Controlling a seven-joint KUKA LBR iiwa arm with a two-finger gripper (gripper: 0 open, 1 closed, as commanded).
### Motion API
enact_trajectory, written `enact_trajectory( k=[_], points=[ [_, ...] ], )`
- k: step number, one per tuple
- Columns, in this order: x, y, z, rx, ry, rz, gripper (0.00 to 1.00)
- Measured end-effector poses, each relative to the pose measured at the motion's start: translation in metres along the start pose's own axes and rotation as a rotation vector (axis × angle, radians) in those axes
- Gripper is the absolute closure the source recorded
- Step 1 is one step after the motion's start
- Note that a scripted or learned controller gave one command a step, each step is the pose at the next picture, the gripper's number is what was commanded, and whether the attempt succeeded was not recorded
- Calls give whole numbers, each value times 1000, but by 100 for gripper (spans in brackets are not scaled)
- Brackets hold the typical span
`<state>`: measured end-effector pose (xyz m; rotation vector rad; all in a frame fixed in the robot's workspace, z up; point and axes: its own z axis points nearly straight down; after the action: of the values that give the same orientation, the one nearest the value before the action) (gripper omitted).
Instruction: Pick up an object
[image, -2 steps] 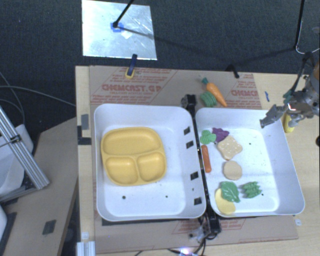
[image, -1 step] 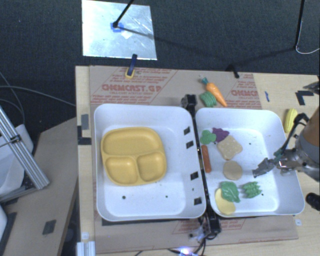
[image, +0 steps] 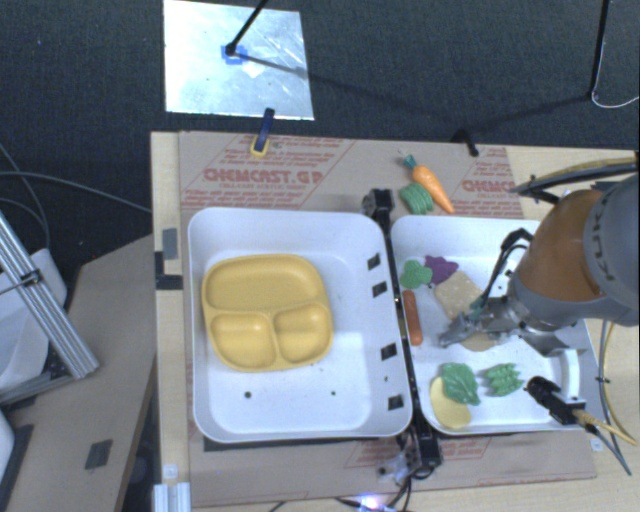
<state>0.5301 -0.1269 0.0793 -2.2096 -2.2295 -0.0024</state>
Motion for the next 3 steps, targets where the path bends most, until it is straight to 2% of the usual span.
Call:
enact_trajectory(
  k=[1,2,3],
  points=[
    [-85,46,-20,-10,-10,11,0],
    [-81,-11,-9,-11,-5,12,0],
    [-40,55,-6,-9,-3,-1,0]
  ],
)
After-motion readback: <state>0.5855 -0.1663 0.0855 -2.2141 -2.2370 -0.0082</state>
